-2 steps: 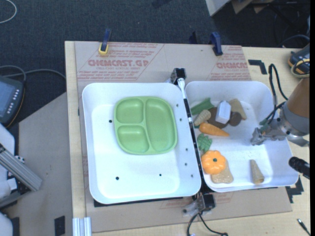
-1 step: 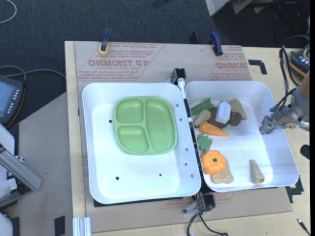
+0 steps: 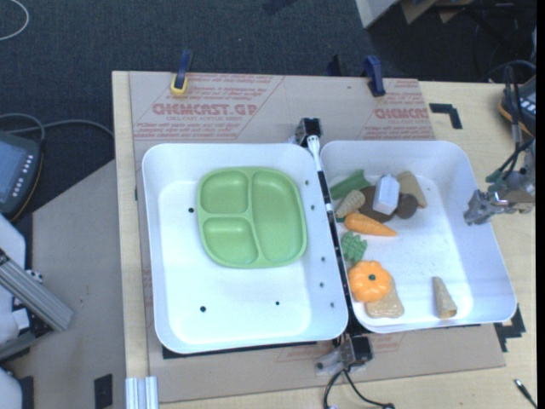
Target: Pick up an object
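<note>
1. The tool (image 3: 487, 204) sits at the right bin's (image 3: 456, 156) right rim; whether its fingers are apart, I cannot tell
2. The carrot (image 3: 370, 225) lies well left of it, among clustered toy foods
3. A green tray (image 3: 252, 216) sits in the left bin (image 3: 170, 254)

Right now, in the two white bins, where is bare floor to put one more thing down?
Left bin: the strip in front of the green tray. Right bin: the patch between the carrot, the cone and the right wall. It is crowded along the divider, from the carrot to the pumpkin.
</note>
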Controlling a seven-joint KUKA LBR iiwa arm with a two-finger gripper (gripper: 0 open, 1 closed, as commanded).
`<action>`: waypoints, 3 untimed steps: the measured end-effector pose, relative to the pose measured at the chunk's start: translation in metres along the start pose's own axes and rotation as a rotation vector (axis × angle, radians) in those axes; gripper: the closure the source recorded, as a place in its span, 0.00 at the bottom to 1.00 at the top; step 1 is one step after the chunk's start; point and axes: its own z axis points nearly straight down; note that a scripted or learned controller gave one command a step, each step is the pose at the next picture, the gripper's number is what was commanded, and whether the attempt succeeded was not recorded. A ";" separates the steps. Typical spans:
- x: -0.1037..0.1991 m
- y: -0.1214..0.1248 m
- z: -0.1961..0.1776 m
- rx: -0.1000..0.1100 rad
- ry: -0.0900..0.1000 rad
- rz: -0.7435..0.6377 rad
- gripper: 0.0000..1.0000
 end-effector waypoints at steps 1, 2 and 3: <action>-0.001 0.001 -0.025 0.001 0.001 0.000 1.00; 0.044 -0.010 -0.024 0.009 0.006 -0.003 1.00; 0.098 -0.005 -0.032 0.008 0.006 -0.004 1.00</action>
